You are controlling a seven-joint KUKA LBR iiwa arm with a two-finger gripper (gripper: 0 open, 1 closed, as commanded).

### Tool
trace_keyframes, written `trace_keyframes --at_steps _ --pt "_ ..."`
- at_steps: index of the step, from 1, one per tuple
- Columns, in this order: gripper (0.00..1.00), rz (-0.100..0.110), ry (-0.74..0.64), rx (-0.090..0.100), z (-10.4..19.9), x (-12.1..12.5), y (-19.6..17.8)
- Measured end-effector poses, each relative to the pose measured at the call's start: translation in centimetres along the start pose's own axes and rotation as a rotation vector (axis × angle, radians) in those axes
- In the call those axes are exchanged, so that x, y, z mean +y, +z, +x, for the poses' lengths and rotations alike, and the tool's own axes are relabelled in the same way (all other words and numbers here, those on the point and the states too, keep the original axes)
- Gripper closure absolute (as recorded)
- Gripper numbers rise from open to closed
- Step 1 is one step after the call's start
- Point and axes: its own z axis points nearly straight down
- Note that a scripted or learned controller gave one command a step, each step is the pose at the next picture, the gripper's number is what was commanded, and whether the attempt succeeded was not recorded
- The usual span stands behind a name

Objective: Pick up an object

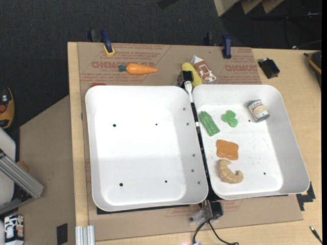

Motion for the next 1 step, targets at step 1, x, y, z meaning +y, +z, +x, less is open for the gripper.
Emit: trace_keyframes --at_steps 1 --pt "0.00 0.001 0.000 0.000 0.01 0.00 0.05"
